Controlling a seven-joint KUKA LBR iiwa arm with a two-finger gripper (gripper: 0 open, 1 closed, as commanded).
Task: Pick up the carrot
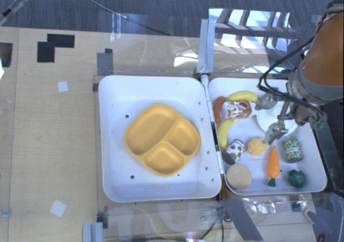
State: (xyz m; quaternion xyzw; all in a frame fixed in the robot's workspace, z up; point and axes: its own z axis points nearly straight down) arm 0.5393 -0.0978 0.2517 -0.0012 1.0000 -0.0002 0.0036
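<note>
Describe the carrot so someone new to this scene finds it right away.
Look in the right-hand white bin, in the near part. The carrot lies there just below the tool, between a crumbed yellow ball and a green broccoli piece: orange, tapered, with a dark green stub.

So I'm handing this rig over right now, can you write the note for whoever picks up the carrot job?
Gripper: hanging over the right bin, just above the carrot; nothing between its fingers that I can see, and open or shut is unclear.
Carrot: lying in the right bin, green end toward the near rim, between the yellow ball and the green jar.
Done: approach only.
Left: descend, grasp, lift.
</note>
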